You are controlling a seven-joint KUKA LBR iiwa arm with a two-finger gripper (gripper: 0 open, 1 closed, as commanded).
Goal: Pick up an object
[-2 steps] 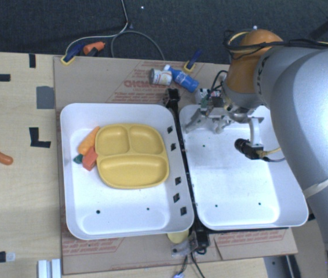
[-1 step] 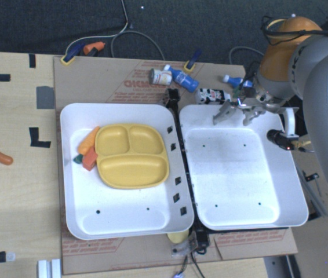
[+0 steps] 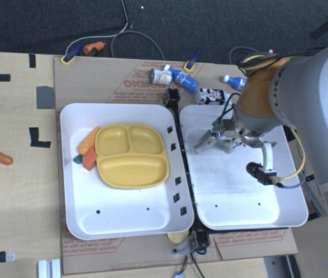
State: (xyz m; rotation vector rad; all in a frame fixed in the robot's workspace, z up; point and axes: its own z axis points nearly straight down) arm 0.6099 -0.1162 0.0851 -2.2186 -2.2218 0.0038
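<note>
Grey arm (image 3: 303,97) overhangs the right bin (image 3: 239,207), hiding its gripper (image 3: 225,141) (grip unreadable); yellow tray (image 3: 132,155) and carrot (image 3: 87,142) fill the left bin (image 3: 117,222).

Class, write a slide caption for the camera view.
Arm's gripper over the right bin; yellow plate in the left bin.

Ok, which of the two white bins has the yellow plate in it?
The left bin, farther from the arm. The yellow divided plate lies in it with an orange toy beside it; the gripper is over the right bin.
</note>
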